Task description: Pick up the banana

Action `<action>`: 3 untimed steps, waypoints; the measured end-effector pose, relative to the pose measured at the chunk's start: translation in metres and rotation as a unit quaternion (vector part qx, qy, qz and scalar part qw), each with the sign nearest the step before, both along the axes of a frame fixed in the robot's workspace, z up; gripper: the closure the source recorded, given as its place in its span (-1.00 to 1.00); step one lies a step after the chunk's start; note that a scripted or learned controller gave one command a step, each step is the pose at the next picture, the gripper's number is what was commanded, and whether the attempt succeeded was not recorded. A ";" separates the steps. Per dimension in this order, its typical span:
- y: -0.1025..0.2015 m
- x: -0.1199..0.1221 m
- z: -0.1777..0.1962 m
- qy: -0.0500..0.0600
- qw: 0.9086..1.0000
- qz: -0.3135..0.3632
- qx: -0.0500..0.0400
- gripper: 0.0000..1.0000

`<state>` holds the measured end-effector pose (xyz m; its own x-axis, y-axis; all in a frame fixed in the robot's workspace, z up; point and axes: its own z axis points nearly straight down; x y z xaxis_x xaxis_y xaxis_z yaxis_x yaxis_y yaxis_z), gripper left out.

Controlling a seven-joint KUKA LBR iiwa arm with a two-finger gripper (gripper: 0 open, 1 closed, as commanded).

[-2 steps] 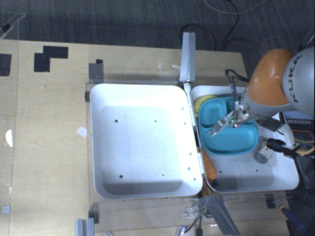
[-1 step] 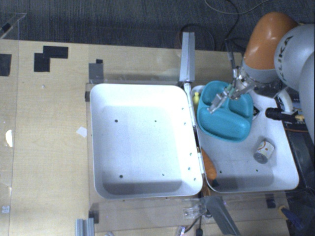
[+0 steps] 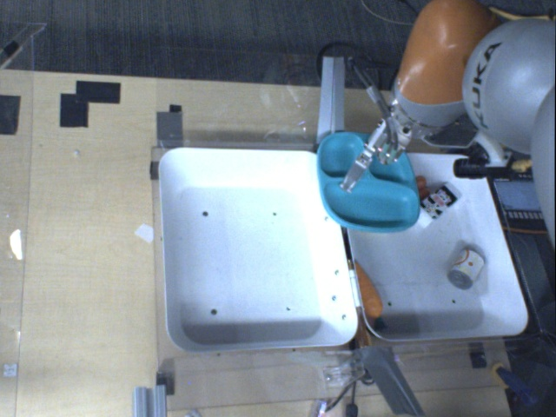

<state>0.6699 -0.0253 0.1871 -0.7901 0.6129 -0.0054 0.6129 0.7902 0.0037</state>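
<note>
- Claw [image 3: 366, 165] hangs over the far end of the wall shared by the two bins, right above a teal dish [image 3: 375, 200], and its metal tip slants down and left toward the dish's hollow.
- I cannot tell whether the claw is open or closed, and I cannot make out a grip on anything.
- The teal dish straddles that shared wall. Most of it sits over the far left corner of the right bin [image 3: 504, 313], and its left lobe overlaps the far right corner of the left bin [image 3: 174, 259].
- The banana [image 3: 370, 294] lies in the right bin, pressed lengthwise against the left wall close to the front left corner. It looks orange-brown, and the rim hides part of it.
- The banana is well apart from the claw and lies in front of the teal dish without touching it.
- A small black-and-white thing [image 3: 439, 199] lies just right of the dish on the floor of the right bin.
- A tiny orange bit [image 3: 421, 183] sits between that thing and the dish's right edge. It is too small to tell what it is.
- A grey cylinder [image 3: 465, 268] lies tilted in the right half of the right bin, apart from everything else.
- The arm [image 3: 512, 76], grey with its orange band, reaches in from the upper right.
- The pale wooden bench [image 3: 78, 259] carries black patches [image 3: 87, 101] near its far left.
</note>
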 end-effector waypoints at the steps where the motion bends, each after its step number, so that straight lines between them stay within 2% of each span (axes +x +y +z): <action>1: 0.099 -0.052 0.000 0.000 1.000 -0.024 0.002 -1.00; 2: 0.169 -0.016 -0.044 0.000 0.999 -0.049 0.002 -1.00; 3: 0.190 -0.023 0.043 -0.002 0.996 0.093 0.001 -1.00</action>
<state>0.6473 0.1643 0.2297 -0.8899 0.4561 -0.0077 0.4560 0.8899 0.0081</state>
